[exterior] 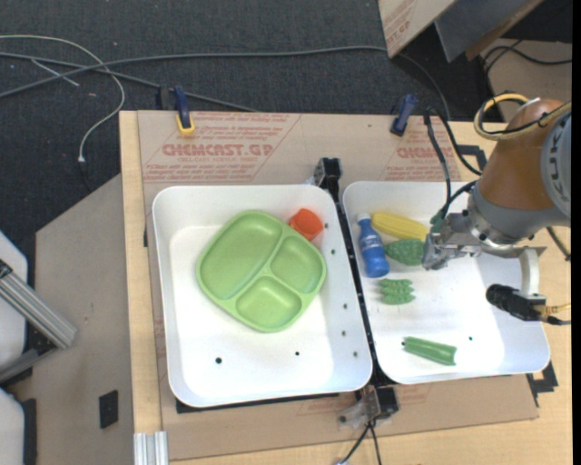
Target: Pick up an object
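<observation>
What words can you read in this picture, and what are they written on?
"CHEMCAST GP" in red, on the brown board behind the left bin. The last letters are hard to make out.
The same red print on the board behind the right bin, partly hidden by cables: too cut off to read whole.
Small red lines above and under that print: too small to read.
Print on the cardboard box at the top: too blurred to read.
Blue bottle: no label I can read.

arm (536, 173) cut off at right edge, orange toy (307, 222) partly behind green plate (261, 270)

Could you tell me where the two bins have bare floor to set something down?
Left bin: bare along the front and left of the green plate. Right bin: bare between the green pepper and gripper. Crowded around the blue bottle and corn.
</observation>
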Available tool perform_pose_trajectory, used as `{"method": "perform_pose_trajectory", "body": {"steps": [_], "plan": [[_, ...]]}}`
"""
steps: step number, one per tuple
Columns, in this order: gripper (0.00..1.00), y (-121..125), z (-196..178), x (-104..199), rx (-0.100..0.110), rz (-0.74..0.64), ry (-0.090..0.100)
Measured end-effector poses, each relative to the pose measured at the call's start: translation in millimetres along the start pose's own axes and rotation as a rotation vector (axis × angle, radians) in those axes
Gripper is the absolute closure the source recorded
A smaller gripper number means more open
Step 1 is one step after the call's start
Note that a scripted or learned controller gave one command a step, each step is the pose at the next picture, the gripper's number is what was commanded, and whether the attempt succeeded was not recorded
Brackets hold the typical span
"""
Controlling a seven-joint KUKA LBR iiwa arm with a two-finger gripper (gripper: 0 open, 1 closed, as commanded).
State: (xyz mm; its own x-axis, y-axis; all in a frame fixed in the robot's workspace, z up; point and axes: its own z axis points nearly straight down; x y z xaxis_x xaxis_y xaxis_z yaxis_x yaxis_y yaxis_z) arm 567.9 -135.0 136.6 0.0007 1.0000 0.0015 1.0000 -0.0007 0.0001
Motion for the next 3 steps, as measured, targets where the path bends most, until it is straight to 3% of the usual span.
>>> {"method": "perform_pose_trajectory", "body": {"steps": [3], "plan": [[1.0, -1.2, -139.8, -18.9, -0.005, -0.001, -0.003]]}}
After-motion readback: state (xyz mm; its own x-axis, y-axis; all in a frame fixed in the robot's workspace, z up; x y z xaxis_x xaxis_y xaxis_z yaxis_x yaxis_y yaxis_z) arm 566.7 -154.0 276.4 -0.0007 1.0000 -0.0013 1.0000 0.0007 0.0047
